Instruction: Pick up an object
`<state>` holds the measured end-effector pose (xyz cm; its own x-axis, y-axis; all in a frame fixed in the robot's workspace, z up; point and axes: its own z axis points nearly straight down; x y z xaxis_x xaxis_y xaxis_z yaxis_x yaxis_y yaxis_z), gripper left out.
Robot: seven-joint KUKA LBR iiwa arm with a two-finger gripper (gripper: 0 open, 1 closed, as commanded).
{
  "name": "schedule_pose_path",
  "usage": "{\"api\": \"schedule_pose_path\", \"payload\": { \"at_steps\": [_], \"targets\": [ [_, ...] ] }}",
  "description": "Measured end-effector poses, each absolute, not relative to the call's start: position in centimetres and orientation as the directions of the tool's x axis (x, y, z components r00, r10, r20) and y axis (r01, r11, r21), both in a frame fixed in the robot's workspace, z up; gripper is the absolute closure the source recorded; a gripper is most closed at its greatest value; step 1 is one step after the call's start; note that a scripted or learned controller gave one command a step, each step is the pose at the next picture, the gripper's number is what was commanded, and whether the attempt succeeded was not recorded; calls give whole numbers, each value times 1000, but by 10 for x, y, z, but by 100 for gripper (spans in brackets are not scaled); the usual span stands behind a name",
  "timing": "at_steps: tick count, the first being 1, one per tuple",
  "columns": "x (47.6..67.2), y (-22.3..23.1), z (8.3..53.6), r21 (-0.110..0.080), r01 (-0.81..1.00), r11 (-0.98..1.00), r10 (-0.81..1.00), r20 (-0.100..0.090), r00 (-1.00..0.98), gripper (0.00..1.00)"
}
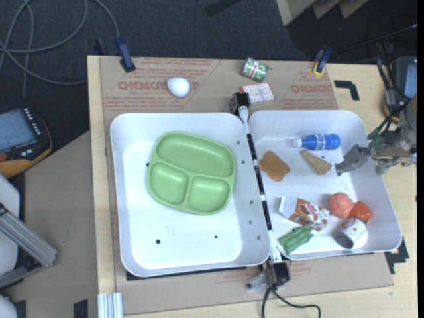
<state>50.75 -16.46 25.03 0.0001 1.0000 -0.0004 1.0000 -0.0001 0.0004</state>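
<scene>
Cardboard-topped table (199,78) carries the two white bins from my remote seat. The left bin (132,244) holds a green divided plate (192,172) at its centre. The right bin (371,177) holds the pickable clutter: a blue bottle (318,141) at 12 o'clock, a brown piece (273,165) at 10, a red toy (341,204) at 5. My jaws (351,159) hang at the bin's 3 o'clock rim; whether wide or narrow, I cannot tell.
</scene>
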Motion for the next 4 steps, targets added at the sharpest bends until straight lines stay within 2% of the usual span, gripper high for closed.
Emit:
{"api": "schedule_pose_path", "payload": {
  "at_steps": [1,2,3,4],
  "targets": [
    [542,-128,98,-4,1000,1,1000,1,-1,0],
    [483,-104,84,-2,1000,-1,1000,1,1,0],
    [479,-108,84,-2,1000,0,1000,2,0,0],
    [479,-108,94,0,1000,-2,1000,1,2,100]
  ]
}}
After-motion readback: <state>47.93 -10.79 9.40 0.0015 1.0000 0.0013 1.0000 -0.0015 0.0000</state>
